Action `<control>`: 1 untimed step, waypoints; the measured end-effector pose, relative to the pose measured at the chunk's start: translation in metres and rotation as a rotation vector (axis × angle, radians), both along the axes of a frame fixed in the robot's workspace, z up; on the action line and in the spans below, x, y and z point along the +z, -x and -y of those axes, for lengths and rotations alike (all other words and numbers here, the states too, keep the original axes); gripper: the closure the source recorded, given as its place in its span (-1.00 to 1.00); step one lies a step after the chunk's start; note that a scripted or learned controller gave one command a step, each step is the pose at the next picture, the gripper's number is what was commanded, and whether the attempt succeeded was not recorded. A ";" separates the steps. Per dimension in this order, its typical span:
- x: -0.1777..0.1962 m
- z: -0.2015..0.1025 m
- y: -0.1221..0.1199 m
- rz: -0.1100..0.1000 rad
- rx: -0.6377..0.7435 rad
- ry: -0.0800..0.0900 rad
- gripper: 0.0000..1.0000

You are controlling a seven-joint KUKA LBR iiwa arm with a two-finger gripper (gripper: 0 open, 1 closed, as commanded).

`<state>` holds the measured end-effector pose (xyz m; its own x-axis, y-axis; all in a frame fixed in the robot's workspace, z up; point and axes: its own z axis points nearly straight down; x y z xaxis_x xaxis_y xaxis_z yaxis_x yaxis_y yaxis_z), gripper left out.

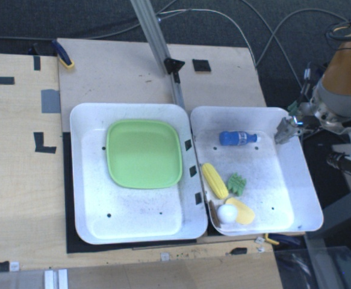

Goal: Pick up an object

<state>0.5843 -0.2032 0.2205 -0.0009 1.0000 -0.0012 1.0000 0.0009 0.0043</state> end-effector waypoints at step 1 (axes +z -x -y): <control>0.050 0.000 -0.001 -0.001 0.000 0.000 1.00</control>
